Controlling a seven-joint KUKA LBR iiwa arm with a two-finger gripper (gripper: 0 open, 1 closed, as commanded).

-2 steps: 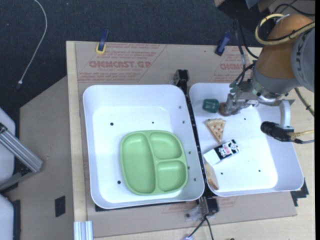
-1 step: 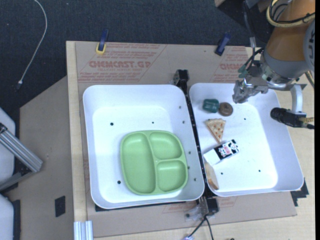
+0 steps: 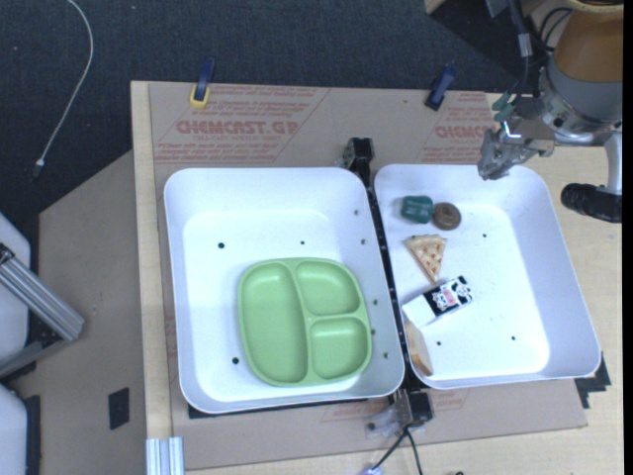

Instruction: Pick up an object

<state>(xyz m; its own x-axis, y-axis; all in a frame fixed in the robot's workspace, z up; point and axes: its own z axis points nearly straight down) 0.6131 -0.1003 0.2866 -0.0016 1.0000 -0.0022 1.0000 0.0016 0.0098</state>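
Right bin as landmark: black-and-white printed box near its left-centre, long axis diagonal, pointing up-right. Above it a flat, textured orange wedge, then a teal lump touching a brown disc. Gripper over the bin's top rim; nothing visibly held, finger spread unclear. Board reads "CHEMCAST".

You have two white bins left of and below the gripper, one green plate, and five small items just below the gripper.
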